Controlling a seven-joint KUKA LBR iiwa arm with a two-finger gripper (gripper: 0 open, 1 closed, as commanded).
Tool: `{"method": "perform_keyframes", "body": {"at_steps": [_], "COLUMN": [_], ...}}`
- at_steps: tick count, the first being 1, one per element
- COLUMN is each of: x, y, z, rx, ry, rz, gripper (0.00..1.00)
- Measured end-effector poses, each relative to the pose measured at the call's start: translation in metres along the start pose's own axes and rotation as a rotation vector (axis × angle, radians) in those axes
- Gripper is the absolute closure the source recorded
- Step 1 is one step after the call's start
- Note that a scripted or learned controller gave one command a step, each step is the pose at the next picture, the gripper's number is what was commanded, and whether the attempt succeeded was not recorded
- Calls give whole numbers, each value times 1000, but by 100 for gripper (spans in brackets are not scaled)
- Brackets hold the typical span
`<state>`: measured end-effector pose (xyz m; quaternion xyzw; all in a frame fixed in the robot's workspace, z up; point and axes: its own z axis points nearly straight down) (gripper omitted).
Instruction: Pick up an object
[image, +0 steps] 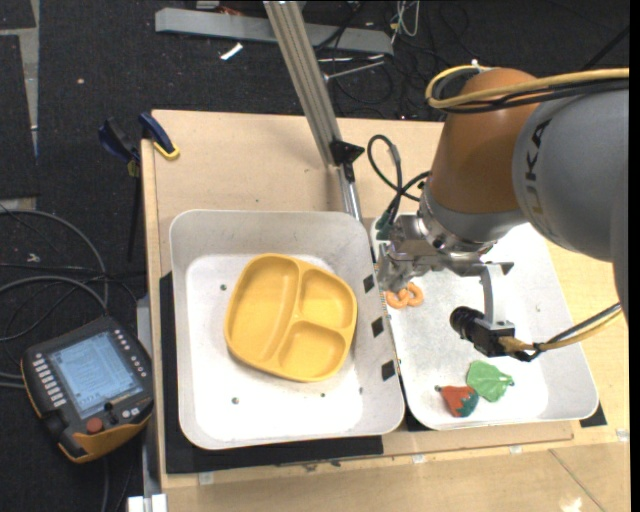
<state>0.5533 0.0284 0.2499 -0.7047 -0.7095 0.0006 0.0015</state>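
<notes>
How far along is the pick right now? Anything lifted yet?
Done: the arm has reached into the right bin, with the tool low over the small orange piece near the bin's left wall. In hand: nothing visibly lifted; whether the tool has closed on it cannot be seen. Left: grasp and raise. The green piece and yellow divided plate lie untouched.

I am watching my arm (560, 150) reaching in from the right, its orange band bulking above the wrist. The hand (403, 268) is pointing down and left, sitting low. Cables are looping around the wrist and trailing off right.
</notes>
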Motion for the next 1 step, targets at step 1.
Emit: {"method": "perform_keyframes", "body": {"at_steps": [1], "x": [51], "y": [-21], "z": [-2], "rx": [-1], "ry": [0], "rz": [-2], "gripper": [100]}}
